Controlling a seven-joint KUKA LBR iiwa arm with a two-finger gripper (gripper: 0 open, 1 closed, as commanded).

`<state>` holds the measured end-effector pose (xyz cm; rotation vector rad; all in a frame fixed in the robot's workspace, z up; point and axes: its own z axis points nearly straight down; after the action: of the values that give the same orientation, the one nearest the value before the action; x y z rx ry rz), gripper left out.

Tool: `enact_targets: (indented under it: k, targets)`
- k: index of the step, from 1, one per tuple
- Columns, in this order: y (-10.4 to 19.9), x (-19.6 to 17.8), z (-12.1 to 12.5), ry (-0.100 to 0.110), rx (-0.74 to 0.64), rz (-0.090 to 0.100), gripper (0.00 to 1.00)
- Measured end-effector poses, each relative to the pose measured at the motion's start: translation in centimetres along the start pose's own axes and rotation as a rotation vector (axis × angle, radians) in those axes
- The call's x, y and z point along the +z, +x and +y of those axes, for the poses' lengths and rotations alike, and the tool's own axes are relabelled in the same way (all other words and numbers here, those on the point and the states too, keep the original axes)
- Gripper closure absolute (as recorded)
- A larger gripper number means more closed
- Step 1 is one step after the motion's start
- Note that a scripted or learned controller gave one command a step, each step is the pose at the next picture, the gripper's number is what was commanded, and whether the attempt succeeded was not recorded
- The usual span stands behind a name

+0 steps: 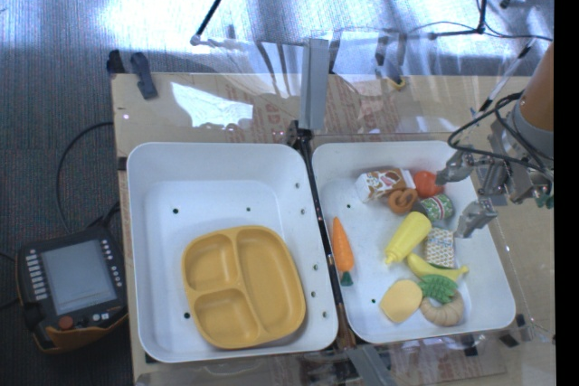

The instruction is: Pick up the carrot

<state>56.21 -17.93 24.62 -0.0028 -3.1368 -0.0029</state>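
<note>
The carrot (342, 249), orange with a green stem end, lies on the floor of the right bin (362, 328) close to its left wall, pointing toward the far side. My gripper (463, 196) hangs at the bin's right side, well to the right of the carrot, above the food pile. Its two fingers (474, 218) stand spread apart with nothing between them.
The right bin also holds a yellow bottle (407, 236), a banana (432, 268), a pretzel (402, 199), a tomato (426, 183), a cracker (440, 247) and other toy food. A yellow divided tray (242, 285) lies in the left bin (154, 194). A teach pendant (71, 285) sits far left.
</note>
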Motion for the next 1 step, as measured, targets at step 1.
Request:
enact_targets:
  k: [1]
  targets:
    - [0.33,15.08,4.99,-0.001,0.346,0.007,0.00]
